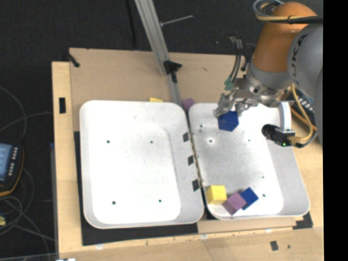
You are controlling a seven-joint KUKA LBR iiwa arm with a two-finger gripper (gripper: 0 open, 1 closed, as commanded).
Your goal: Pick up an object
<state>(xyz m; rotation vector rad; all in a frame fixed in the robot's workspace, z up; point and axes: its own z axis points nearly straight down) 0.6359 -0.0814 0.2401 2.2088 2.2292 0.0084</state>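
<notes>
My gripper hangs over the back part of the right bin, reaching in from the upper right. A blue cube sits between its fingertips, tilted, and the fingers are shut on it. The cube looks raised off the bin floor. Along the right bin's front edge lie three more blocks close together: a yellow cube, a purple cube and a second blue cube.
The left bin stands beside the right one, with a black divider between them. A small yellow block and a purple block lie behind the bins. A slanted metal pole rises at the back.
</notes>
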